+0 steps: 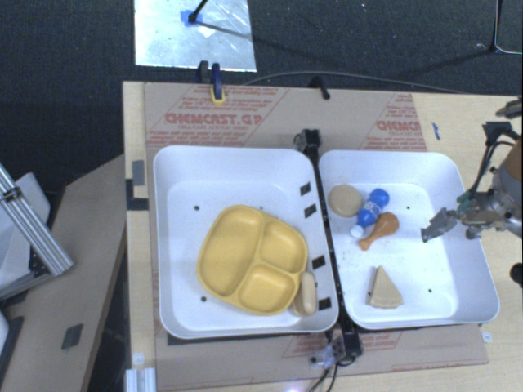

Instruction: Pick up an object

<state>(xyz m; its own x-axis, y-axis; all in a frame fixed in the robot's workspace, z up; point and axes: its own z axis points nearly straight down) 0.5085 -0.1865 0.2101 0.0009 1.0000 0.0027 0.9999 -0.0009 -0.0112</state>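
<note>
The right bin (pixel 470 300) holds a round tan bun (pixel 346 200), a small blue and white bottle (pixel 372 208), a brown drumstick (pixel 379 229) and a tan wedge (pixel 383 289). My gripper (pixel 431 230) reaches in over the right side of this bin, its tip pointing left. It hangs about a hand's width to the right of the drumstick and touches none of the objects. Nothing shows in its grasp. In the left bin (pixel 176 219) lies a yellow divided tray (pixel 249 260) with a beige bread roll (pixel 306 292) at its lower right corner.
A black divider (pixel 323 235) with clips runs between the two bins. Cables cross the bench behind them, and a clamp (pixel 214 80) sits at the back edge. An aluminium rail (pixel 29 227) stands at the far left. The right bin's floor is bare around the gripper.
</note>
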